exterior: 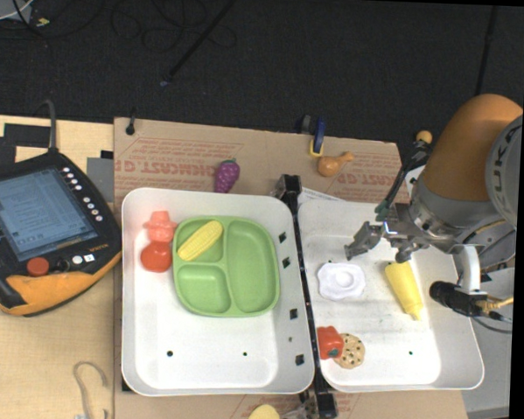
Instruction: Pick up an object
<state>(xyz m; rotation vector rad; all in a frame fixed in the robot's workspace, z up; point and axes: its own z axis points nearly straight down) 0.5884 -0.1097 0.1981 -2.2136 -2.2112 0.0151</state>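
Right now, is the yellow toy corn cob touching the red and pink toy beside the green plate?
Apart. The camera view shows the yellow toy corn cob lying in the green divided plate, with the plate's rim and white bin floor between it and the red and pink toy.

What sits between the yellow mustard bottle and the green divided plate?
In the camera view, a white fried egg toy lies between the yellow mustard bottle and the green divided plate, plus the bins' adjoining walls.
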